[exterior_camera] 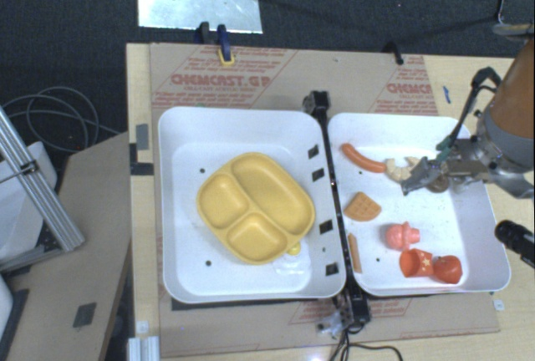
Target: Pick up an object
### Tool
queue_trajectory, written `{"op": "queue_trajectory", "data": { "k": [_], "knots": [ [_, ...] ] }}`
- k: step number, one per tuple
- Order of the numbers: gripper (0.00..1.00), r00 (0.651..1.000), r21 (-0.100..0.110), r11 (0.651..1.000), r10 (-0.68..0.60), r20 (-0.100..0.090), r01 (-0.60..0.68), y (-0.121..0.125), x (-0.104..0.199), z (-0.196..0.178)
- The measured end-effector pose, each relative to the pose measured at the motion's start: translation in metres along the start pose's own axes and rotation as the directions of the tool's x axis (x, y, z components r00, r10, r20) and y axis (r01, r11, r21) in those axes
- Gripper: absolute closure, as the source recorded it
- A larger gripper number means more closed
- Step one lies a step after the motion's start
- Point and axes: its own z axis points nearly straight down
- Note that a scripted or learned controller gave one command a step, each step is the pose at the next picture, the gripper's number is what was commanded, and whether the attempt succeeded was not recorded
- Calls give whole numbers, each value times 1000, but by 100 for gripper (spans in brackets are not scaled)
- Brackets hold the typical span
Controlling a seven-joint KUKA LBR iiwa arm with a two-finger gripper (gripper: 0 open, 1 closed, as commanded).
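We're looking down on the counter [276, 71] now, two white bins sitting side by side. The left bin [180, 184] is carrying a yellow divided plate [255, 206], tilted a little, filling its middle. The right bin [485, 259] is holding the pickings.

The arm [510, 109] is reaching in from three o'clock, and its claw [422, 175] is hanging over the upper part of the right bin. We're seeing its dark tips right against a pale cream piece [403, 165], but whether the tips are spread or pressed together, we cannot tell from this angle, and we cannot tell if anything is sitting between them.

Just at nine o'clock from that cream piece, an orange sausage [363, 158] is lying slantwise, its right end near the cream piece. Toward six o'clock from the sausage, an orange waffle-like wedge [363, 207] is resting near the bin's left wall. Below that, a thin tan stick [354, 253] is lying along the same wall. At the bin's centre we're spotting a pink toy [401, 235], and just at five o'clock from it a red piece [430, 265] is lying by the bottom rim, well apart from the claw.
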Motion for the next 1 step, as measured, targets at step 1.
{"op": "queue_trajectory", "data": {
  "k": [1],
  "knots": [
    [0,1000,26,1000,-2,-5,2,-6,-49,149]
  ]
}}
